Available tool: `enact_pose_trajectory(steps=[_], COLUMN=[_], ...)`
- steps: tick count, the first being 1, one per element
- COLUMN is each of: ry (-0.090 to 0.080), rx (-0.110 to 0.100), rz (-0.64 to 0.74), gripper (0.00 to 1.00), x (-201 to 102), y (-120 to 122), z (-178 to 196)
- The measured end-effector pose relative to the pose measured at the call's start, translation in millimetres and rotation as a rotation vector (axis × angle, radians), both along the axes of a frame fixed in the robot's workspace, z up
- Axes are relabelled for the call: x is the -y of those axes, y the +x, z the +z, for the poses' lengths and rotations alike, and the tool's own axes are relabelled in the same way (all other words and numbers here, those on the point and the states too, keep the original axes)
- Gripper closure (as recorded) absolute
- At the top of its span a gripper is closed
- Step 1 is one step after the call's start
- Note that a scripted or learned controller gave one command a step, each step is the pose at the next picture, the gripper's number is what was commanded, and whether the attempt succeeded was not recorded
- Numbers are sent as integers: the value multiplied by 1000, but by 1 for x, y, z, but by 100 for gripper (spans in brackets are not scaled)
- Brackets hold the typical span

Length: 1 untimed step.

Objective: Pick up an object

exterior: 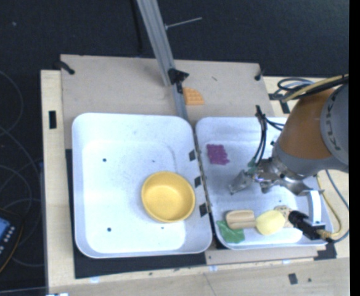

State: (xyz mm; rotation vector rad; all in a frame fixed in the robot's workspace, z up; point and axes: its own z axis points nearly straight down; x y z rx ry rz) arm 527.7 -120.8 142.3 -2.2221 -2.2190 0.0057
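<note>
Reaching in from the right of the camera view, the grey arm (306, 134) positions the gripper (240, 182) over the middle of the right bin (241, 128). Gripper state: cannot be determined from this view. No object is visible in its grasp. Whether the gripper touches the bin floor cannot be determined.

Object positions, referenced to the gripper:

1. Purple piece (217, 154): near the gripper, up and to the left in the view, lying flat on the right bin's floor, apart from the gripper.
2. Tan block (240, 219): directly below the gripper in the view, near the bin's front rim, lying lengthwise across the view.
3. Yellow round object (269, 222): below and to the right of the gripper, touching the right end of the tan block.
4. Green piece (229, 233): below and slightly left of the gripper, in the bin's front-left corner, against the lower edge of the tan block.
5. Yellow bowl (167, 196): left of the gripper and slightly lower in the view, across the rims where the bins meet, upright in the left bin (106, 140) near that bin's right wall.
6. Orange piece (193, 97): well apart from the gripper, up and to the left, on the bench (106, 85) behind both bins, beside the foot of a slanted metal rail (155, 36).
</note>
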Motion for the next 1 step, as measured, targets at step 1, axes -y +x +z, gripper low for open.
enact_pose_trajectory(steps=[1], ry=[-1], rx=[4], rz=[0], gripper=[0], x=[2], y=[0], z=[-43])
